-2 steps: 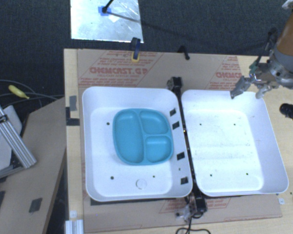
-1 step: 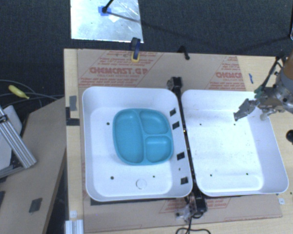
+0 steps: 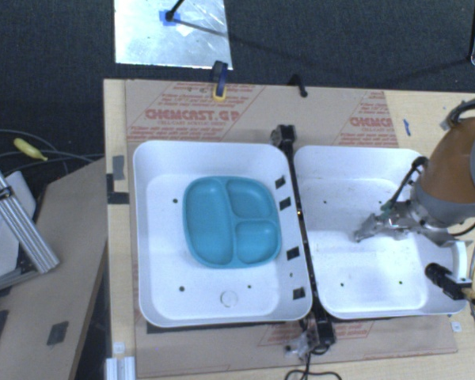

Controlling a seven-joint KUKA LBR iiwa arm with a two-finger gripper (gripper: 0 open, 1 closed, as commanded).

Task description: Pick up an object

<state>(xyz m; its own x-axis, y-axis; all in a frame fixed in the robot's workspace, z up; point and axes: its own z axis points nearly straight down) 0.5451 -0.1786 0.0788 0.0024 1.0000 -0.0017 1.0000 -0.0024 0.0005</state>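
Note:
A blue plate (image 3: 229, 222) with three compartments lies flat in the middle of the left bin (image 3: 162, 283). The grey arm with its orange band reaches in from the right over the right bin (image 3: 356, 287). My gripper (image 3: 362, 233) hangs low over that bin's white floor, pointing left, well to the right of the plate and across the divider from it. I see nothing between its tips.
A small pale round mark or disc (image 3: 228, 298) sits on the left bin's floor near its front wall. Black clips (image 3: 286, 204) line the seam between the bins. Brown cardboard (image 3: 198, 109) lies beneath them, and a yellow clamp (image 3: 219, 81) stands at the back.

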